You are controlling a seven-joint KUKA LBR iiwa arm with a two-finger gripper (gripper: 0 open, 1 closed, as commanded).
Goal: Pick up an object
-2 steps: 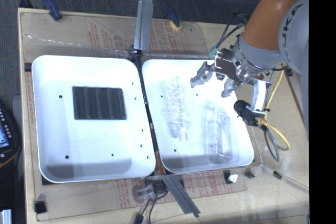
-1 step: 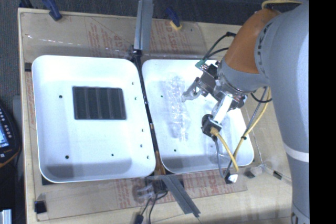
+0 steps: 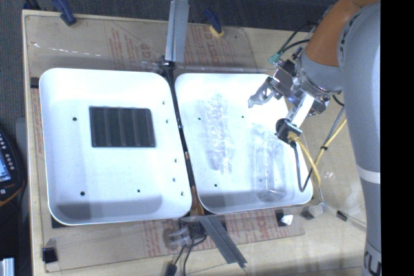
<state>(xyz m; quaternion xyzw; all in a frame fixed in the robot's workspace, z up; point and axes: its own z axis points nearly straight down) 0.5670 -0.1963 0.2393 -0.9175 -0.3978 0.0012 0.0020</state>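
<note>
Nearest the camera, along the right bin's (image 3: pixel 194 139) front rim, a clear plastic bottle (image 3: pixel 270 165) lies lengthwise, its lower end close to the front right corner and hard to pick out against the white floor. Just left of it, a second clear bottle (image 3: pixel 218 134), perhaps crinkled, lies down the middle of the same bin, with bare floor between it and the left wall. Above the upper end of the right-hand bottle hangs the gripper (image 3: pixel 270 112), its two fingers spread apart with nothing between them, near the bin's right wall. In the left bin (image 3: pixel 58 87), a dark ribbed rectangular panel (image 3: pixel 122 127) sits toward the back, well clear of every wall, with open white floor all around it.
</note>
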